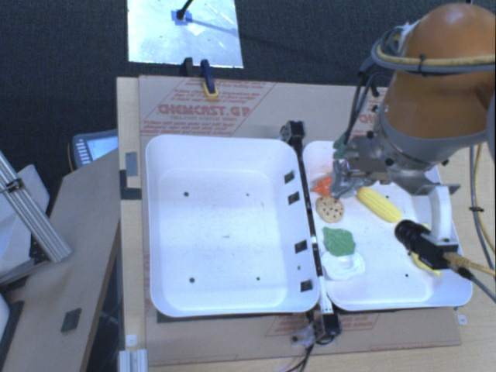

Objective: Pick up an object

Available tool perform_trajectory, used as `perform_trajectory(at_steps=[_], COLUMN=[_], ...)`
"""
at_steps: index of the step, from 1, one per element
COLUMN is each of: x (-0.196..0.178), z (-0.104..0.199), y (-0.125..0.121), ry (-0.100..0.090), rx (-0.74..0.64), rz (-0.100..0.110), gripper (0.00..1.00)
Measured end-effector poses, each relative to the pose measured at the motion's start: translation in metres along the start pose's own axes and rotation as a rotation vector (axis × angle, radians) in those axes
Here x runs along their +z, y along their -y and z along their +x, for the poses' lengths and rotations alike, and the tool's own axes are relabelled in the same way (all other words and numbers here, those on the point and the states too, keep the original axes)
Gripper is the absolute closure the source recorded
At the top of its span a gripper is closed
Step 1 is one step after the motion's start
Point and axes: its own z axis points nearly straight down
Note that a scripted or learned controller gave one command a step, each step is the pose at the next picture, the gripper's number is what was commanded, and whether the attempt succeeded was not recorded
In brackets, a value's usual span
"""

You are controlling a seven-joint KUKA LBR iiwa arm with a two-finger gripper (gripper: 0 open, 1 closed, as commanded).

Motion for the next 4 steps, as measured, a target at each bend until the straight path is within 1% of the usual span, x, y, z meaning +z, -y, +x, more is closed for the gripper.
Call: perform_trajectory(at_steps=[1, 2, 3, 4], x=[-0.011, -0.087, -0.175, -0.016], z=[0.0, 0.063, 0.114, 0.096], y=[-0.001, 0.001, 0.0, 0.003], ry=[0.0, -0.003, -0.004, 0.006], rx=[-0.005, 0.0, 0.001, 0.012], rz=[-0.002, -0.003, -0.004, 0.022], gripper=[1.0, 1.0, 1.0, 1.0])
